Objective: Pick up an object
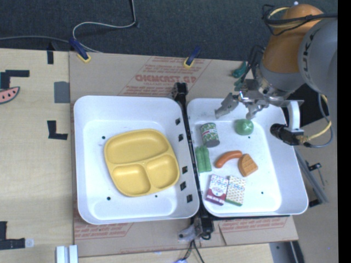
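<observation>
My gripper (239, 109) hangs over the back of the right bin (285, 193), fingers spread open with nothing between them. One finger (225, 107) points left, the other (252, 112) sits just above a green round object (244, 127). Below lie a dark green can (209, 134), a green block (203, 159), an orange sausage (227, 158), a brown bread-like piece (248, 165) and two small boxes (226, 189). The left bin (88, 147) holds a yellow divided tray (142, 161).
The bins meet at a black-clipped divider (185, 147). A brown cardboard sheet (159, 75) lies under both bins. A cable (104, 26) runs across the dark back strip. The arm's orange band (288, 43) looms at the top right.
</observation>
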You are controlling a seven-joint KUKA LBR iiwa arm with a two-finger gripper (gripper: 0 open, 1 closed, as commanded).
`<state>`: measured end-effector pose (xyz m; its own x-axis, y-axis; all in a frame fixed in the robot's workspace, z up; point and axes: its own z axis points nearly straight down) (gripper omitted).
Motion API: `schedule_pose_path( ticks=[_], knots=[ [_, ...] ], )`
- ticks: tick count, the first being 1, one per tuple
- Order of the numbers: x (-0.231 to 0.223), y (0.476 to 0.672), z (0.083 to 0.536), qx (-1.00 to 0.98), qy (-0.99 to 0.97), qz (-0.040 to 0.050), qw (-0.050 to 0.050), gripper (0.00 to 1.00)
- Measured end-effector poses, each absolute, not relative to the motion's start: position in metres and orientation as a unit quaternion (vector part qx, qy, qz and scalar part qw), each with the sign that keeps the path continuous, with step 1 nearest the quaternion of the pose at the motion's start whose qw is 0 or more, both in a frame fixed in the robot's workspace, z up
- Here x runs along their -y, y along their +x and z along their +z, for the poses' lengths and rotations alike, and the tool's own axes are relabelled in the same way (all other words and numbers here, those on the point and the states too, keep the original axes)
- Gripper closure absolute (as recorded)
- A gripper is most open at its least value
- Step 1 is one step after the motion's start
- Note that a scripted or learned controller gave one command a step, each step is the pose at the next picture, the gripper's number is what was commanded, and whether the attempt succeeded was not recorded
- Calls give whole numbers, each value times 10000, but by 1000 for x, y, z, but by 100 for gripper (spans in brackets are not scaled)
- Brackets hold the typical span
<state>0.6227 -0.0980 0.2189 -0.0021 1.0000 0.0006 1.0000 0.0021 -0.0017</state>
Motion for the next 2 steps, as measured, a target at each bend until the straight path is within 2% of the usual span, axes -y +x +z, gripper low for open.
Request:
schedule_pose_path(
  ticks=[1, 2],
  knots=[
    [127, 612, 103, 7074, -7069, 2, -4, 0],
    [108, 609, 87, 7045, -7097, 26, -103, 0]
  ],
)
